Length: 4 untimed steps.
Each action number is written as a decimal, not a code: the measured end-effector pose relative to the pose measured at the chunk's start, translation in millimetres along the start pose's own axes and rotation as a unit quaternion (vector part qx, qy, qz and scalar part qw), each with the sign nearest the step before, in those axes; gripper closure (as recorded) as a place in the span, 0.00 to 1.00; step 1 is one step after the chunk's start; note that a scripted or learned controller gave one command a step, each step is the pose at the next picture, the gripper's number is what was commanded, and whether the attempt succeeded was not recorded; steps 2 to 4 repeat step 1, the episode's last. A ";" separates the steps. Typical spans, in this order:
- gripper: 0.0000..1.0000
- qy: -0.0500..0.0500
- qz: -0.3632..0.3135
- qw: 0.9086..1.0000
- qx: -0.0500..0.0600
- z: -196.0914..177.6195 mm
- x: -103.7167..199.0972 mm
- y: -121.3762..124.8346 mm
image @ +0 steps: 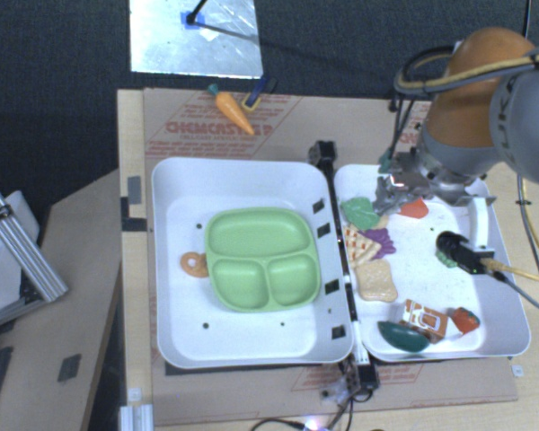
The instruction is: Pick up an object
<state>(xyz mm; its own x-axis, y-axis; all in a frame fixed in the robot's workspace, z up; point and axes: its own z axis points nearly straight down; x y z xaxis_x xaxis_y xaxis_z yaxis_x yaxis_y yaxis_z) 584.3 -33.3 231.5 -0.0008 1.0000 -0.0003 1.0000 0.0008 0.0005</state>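
White plastic bins sit side by side before us, and nearest the camera in the right bin [508,330] we see a dark teal piece [402,335], a small printed box [425,318] and a red-orange piece [465,320] crowded along the front wall. A little further back lie a pale bread-like slice [375,281], a waffle-patterned piece [359,245] and a purple bunch [380,240], all touching or overlapping. In the left bin [175,241] a green divided tray [260,257] lies in the middle, with a small tan ring [194,265] just beside its left edge. Further back in the right bin a green leaf-shaped piece [359,211] and a red piece [414,208] lie either side of the gripper [388,189], which hangs low over the back of that bin; we cannot tell how the pincer stands, since its tip is lost among metal parts and glare, and nothing we can see sits within it. We judge the likely target to be the leaf or the red piece directly below. The risk is a miss: both are flat and low, so the tool could close above them, or nudge one against the bin wall. Beyond the bins an orange carrot [234,112] lies on the cardboard [278,115].
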 end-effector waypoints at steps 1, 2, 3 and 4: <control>1.00 0.000 -0.002 1.000 -0.001 -2.5 9.7 3.9; 1.00 0.000 -0.002 1.000 -0.001 -2.5 9.7 3.9; 1.00 0.000 -0.002 1.000 -0.001 -2.5 9.7 3.9; 1.00 0.000 -0.002 1.000 -0.001 -2.5 9.7 3.9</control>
